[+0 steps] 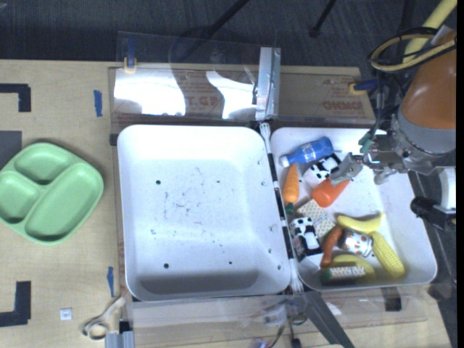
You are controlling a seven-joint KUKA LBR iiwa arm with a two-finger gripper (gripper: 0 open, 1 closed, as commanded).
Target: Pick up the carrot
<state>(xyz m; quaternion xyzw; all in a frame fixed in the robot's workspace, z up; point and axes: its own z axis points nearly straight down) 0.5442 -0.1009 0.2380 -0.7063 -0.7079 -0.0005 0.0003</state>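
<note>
Carrot (pixel 291 185) at the left wall of the right bin (pixel 424 263), with the gripper (pixel 351 167) poised to its right.

The carrot lies lengthwise against the bin's left wall, just below a blue bottle (pixel 308 153) and clear of the gripper, which hangs over the upper middle of the bin on the arm reaching in from the right. Between carrot and gripper sits an orange-red block-like toy (pixel 330 192), directly beneath the fingertips; whether the fingers touch it, or stand parted or closed, cannot be told from here. A banana (pixel 360 224) and a corn cob (pixel 386 256) lie lower in the same bin. The left bin (pixel 196 209) adjoins it, and a green divided plate (pixel 47 192) rests on the bench at far left.
</note>
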